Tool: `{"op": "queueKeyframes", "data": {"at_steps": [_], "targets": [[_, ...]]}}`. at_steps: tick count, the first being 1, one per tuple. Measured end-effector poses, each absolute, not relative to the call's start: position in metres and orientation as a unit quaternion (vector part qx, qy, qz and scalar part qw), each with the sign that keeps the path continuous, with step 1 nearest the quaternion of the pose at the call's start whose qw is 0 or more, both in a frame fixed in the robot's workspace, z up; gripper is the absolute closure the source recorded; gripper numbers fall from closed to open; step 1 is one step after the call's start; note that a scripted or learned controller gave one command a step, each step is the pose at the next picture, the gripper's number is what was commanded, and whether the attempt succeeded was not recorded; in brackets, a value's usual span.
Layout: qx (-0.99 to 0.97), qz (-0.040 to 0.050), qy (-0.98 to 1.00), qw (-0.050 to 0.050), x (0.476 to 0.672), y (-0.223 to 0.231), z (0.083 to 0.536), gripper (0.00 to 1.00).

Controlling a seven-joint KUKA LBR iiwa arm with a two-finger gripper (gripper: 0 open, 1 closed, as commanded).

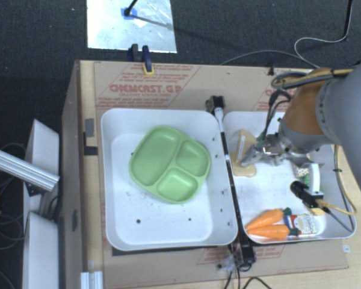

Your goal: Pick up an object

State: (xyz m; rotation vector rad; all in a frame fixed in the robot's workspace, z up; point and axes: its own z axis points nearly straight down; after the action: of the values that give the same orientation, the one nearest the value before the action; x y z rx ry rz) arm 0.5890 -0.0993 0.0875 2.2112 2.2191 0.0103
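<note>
My gripper is low in the right bin, near its left wall. It sits right over a flat tan piece lying against that wall, and covers part of it. I cannot make out whether it touches the piece. Two orange carrots lie side by side at the bin's front edge. A small white printed packet lies just right of them. The left bin holds a green divided plate in its middle.
The grey arm comes in from the right, over the right bin's back right corner. A black rail runs between the two bins. There is bare floor in the right bin's middle and along the left bin's front.
</note>
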Motion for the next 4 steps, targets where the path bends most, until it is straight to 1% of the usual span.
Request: {"op": "queueKeyframes", "data": {"at_steps": [1,2,3,4], "targets": [[0.706,-0.0004,0.708,0.001,0.668,-0.200,0.085,0.00],[0.706,0.0003,0.708,0.001,0.630,-0.207,0.085,0.00],[0.706,-0.0004,0.708,-0.002,0.669,-0.206,0.085,0.00],[0.706,0.0001,0.708,0.001,0.581,-0.198,0.084,0.00]]}}
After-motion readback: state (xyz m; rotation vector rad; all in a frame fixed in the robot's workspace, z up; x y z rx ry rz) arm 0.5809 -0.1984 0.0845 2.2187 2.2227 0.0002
